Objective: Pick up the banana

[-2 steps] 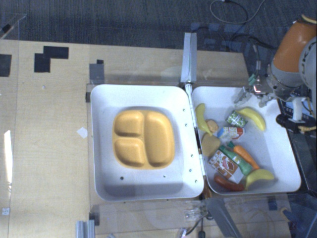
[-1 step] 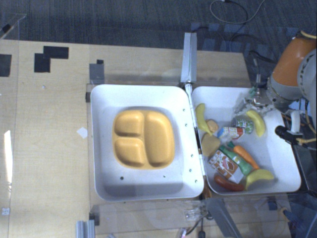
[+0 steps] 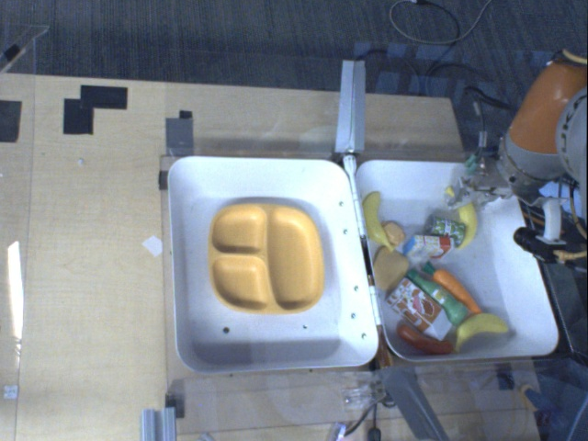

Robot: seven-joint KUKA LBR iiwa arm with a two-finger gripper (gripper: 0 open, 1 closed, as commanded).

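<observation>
Banana (image 3: 372,217) untouched in right bin (image 3: 542,338), not yet grasped; end effector (image 3: 473,184) near, grip state indiscernible.

One fixed camera looks down at a slant from above the bench (image 3: 83,274) — far enough back to take in both white bins (image 3: 184,246) whole, with dark floor (image 3: 230,26) beyond the bench's far edge.

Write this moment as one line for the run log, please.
arm: over right bin | claw: above a banana at far side | grasp: not confirmed | left bin: yellow tray
</observation>
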